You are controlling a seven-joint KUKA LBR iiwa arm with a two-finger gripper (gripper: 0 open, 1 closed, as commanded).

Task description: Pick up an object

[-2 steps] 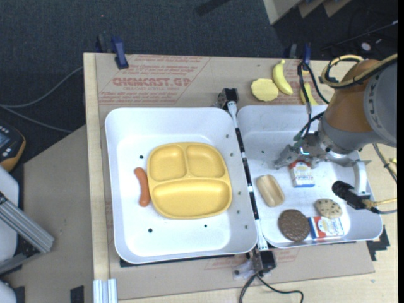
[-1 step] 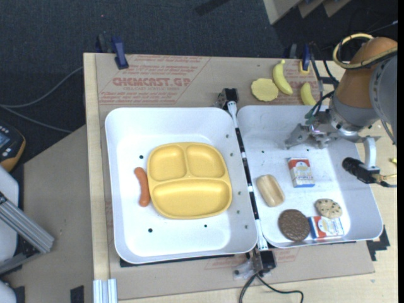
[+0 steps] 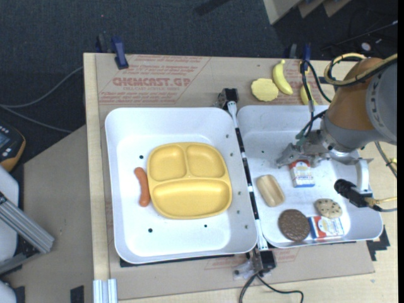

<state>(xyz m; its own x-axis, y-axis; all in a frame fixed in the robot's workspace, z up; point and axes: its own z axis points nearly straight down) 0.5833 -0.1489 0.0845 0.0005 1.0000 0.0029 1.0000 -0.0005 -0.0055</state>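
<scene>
Two shallow white plastic bins sit side by side on the pale wooden worktop, the left bin wider than the right bin. In the left bin lies a yellow three-compartment plastic tray, and touching its left edge a small orange-red toy sausage lies lengthwise on the bin floor. The grey arm with its orange band reaches in from the right above the right bin, its gripper low over the upper middle of that bin; whether the fingers are spread or pressed together cannot be told. Just below the gripper lies a small red, white and blue carton. To the lower left of it rests a tan toy bread roll, and nearer the front edge a dark brown round disc sits beside a flat red and blue packet, with a speckled beige cookie just above the packet. On the worktop behind the right bin lie a yellow toy banana and a lumpy yellow toy piece.
</scene>
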